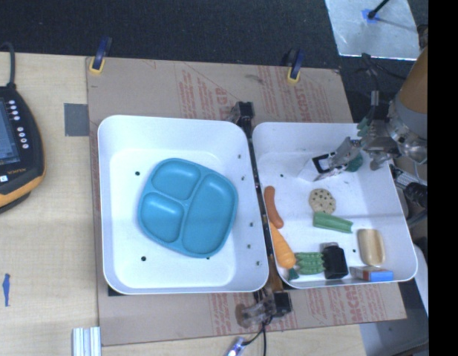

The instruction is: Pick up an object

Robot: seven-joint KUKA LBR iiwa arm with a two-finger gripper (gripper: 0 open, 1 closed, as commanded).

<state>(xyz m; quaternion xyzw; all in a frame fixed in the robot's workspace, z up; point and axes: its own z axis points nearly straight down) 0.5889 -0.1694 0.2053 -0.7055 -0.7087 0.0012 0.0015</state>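
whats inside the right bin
The right bin holds a cookie, a sausage, a carrot, a green stick, a black block and a tan piece. The hand covers the floor beneath it.

One camera is fixed above the worktop (58, 221) and looks down on it at a slant, from some distance. Both white bins fit in the frame: the left bin (117, 199) sits near the middle and the right bin (377, 199) toward the right side. The dark floor (177, 13) lies along the top, so the far edge of the worktop is up. The arm (410, 99) enters from the right.
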